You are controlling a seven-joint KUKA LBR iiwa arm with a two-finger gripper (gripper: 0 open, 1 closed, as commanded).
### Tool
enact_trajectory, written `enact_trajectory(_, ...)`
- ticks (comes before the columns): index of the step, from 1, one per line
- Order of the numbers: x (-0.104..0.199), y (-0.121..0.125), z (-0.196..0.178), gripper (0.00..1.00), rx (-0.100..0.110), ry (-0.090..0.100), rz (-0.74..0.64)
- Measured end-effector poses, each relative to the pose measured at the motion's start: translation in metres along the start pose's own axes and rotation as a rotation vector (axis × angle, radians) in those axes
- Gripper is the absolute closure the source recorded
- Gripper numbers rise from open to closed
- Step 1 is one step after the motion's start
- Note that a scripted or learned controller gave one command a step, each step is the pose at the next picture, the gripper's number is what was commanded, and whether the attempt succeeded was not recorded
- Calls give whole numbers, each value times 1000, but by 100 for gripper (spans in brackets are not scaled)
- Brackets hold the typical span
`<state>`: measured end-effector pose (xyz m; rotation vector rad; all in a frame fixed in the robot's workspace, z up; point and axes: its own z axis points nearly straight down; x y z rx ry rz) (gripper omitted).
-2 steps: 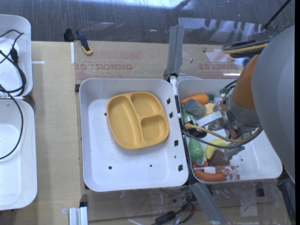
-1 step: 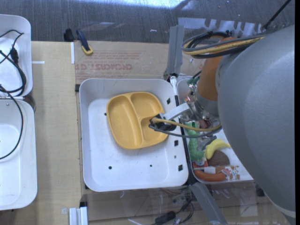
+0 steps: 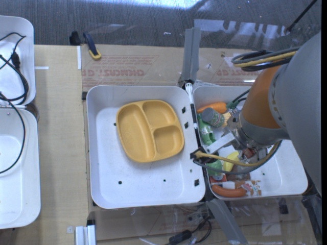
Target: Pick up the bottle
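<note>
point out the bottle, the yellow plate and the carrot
bottle [image 3: 210, 117], camera view, on its grey cap end
yellow plate [image 3: 150, 130], camera view, on the divider between compartments
carrot [image 3: 214, 107], camera view, on its orange body

The arm [image 3: 271, 106] reaches down steeply, wrist apparently bent leftward.

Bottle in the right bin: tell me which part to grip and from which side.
Grip the bottle across its body, coming from above. It appears to lie on its side by the bin's left wall, so the wall blocks a sideways approach. An orange item crowds it behind, so set the fingers where there is room.
</note>
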<state>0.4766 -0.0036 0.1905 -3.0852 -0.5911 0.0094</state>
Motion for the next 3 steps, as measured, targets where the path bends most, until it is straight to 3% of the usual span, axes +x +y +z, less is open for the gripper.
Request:
enact_trajectory(1, 93, -20, 0, 0, -1, 0, -28)
enact_trajectory(2, 29, -50, 0, 0, 0, 0, -95)
enact_trajectory(3, -12, 31, 0, 0, 0, 1, -150)
